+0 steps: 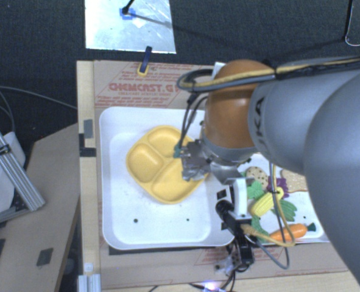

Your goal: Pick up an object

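White left bin (pixel 116 224) — arm (pixel 314 132) hides yellow plate's (pixel 158 163) right edge.

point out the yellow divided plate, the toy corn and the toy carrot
yellow divided plate (pixel 149 160), camera view, on its upper-left compartment
toy corn (pixel 262 204), camera view, on the yellow cob
toy carrot (pixel 289 232), camera view, on the middle of its orange body

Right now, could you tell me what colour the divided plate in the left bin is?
The divided plate is yellow, seen clearly in the camera view.
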Available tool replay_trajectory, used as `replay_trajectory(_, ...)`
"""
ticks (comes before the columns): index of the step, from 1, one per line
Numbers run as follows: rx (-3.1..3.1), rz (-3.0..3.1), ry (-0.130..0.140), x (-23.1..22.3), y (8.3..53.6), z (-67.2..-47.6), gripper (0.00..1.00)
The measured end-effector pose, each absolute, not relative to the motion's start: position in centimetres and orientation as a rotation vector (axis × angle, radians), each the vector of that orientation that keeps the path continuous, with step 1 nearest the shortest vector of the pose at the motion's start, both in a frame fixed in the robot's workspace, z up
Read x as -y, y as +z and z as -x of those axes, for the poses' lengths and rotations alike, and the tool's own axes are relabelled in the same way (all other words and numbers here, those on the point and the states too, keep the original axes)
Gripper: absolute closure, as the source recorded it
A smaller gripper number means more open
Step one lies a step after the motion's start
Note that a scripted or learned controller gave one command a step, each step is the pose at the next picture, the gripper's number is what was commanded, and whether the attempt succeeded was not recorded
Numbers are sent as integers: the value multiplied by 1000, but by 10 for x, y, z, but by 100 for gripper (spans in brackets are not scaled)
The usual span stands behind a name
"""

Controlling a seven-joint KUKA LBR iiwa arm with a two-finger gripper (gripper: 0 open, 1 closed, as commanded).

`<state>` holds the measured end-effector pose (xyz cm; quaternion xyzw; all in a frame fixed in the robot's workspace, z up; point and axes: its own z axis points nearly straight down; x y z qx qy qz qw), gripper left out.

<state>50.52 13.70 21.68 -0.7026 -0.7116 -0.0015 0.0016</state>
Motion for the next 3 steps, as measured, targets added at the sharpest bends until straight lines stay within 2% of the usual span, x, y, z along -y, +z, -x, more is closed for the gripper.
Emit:
replay_trajectory(1,2220,2221,1,-103,228,-486,100)
replay_trajectory(2,2229,2219,-11,-103,290,-488,100)
replay_trajectory(3,2233,2212,-6,-104,297,-488,100)
